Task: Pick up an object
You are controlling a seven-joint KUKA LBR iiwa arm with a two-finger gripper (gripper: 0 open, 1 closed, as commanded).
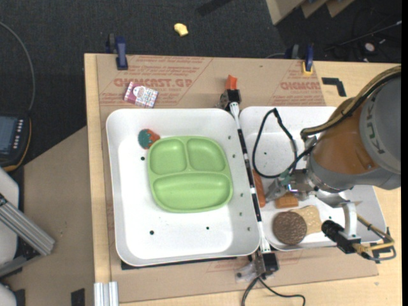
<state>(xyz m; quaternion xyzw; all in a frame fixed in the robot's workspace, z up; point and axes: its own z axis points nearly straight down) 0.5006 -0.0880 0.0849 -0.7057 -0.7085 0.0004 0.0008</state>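
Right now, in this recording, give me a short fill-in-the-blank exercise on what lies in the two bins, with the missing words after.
1. The green divided plate lies in the ____ bin.
2. The plate has ____ compartments.
3. The brown round object lies in the ____ bin, near its front edge.
4. The small red and green object sits by the plate's far-____ corner.

Missing words: left; three; right; left

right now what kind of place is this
Probably a robot lab bench: two white bins on a clamped board, an arm reaching in, cables on dark carpet.
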